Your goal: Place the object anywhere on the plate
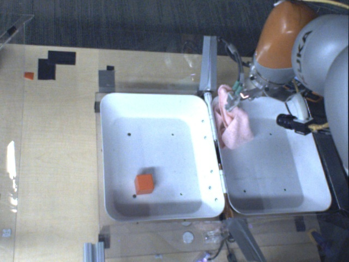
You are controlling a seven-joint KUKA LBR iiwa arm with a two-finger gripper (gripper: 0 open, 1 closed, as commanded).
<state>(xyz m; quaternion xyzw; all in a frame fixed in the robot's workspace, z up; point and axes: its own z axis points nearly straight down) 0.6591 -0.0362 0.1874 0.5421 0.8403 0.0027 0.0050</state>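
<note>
A pink cloth [234, 125] hangs crumpled at the upper left of the right bin [283, 168], its left side against the wall between the two bins. My gripper [236, 98] is at the cloth's top edge, shut on a pinched fold, and the rest of the cloth droops below it onto the bin floor. The orange band of the arm [281, 34] rises behind the gripper at the upper right.
A small orange cube [144, 184] lies in the lower left part of the left bin [163, 124]. A grey metal post [208, 64] stands at the back between the bins. Black markers [54, 63] lie on the bench at far left.
</note>
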